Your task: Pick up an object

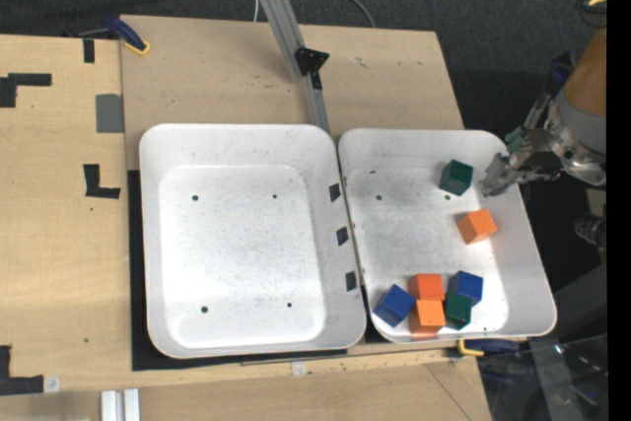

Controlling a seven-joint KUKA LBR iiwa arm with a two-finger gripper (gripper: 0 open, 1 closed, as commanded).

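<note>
The right bin holds several small blocks. A dark green block lies near its upper right, and an orange block sits below it. Along the bin's front edge cluster a blue block, two orange blocks, another blue block and a green block. My gripper hangs at the bin's right rim, just right of the dark green block. Nothing shows between its fingers.
The left bin lies beside the right one, sharing a middle rim. A grey metal bar slants down from the top to the bins' back edge. Wooden bench surface surrounds the bins, with black tape marks at far left.
</note>
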